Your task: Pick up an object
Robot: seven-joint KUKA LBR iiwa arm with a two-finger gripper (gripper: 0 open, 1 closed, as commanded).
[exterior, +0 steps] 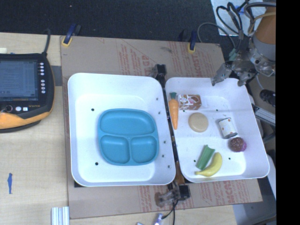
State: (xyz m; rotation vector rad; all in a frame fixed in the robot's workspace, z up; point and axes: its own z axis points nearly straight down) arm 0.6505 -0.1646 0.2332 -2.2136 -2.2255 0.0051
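Brown cardboard sheet point(140, 55) clamped over a pale wood bench point(28, 172), bearing two shallow white bins side by side. Left bin point(77, 125) holding a blue divided plate point(128, 136) flat at its middle — likely the drop-off side, kept otherwise bare. Right bin point(255, 168) holding the candidates, spread loosely enough for a pick: carrot point(173, 111) lying along the left wall, tip toward the near side; small brown carton point(189, 101) just beside it at the far end; round tan disc point(198, 122) near the middle; small can point(227, 127) on its side to the right; dark red ball point(237, 144) just near of the can; green pod point(205, 157) touching a banana point(211, 166) at the near wall.

Gripper point(229, 76) poised above the far right corner of the right bin, two fingers spread apart and pointing down, nothing between them — empty, by the look of it, and well apart from every item.

Edges and room: disc and can standing free, with bare floor on all sides, probably the easiest targets. Carrot pressed to the wall, so little space for a finger on that side. Pod and banana in contact — risk of nudging one while closing on the other. Teach pendant point(23, 90) at far left, well clear of the arm's reach-in from the right.
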